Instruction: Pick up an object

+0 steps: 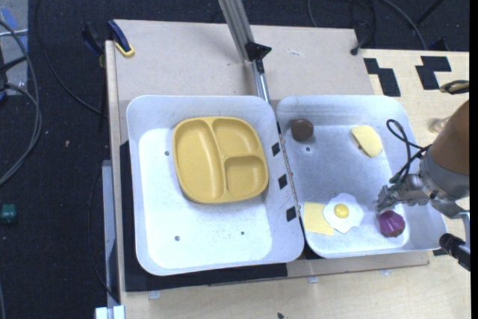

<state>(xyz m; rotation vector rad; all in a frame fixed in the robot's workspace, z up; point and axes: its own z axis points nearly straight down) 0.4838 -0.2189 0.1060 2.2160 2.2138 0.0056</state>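
The right bin [328, 160] holds several toy foods: a brown ball [302, 130] at the back left, a pale yellow piece [367, 140] at the back, a fried egg [342, 212] lying partly on a yellow cheese slice [317, 220] at the front, and a purple onion-like piece [391, 223] at the front right. My gripper [393, 198] hangs at the bin's right side, just above and touching or nearly touching the purple piece. The arm's grey wrist and orange band [454, 149] enter from the right.
The left bin [157, 228] carries a yellow three-compartment plate [220, 159]. A metal pole [231, 0] slants over the back of the bench. Black cables [399, 138] loop from the wrist over the right bin. The bench's wooden edge runs beyond both bins.
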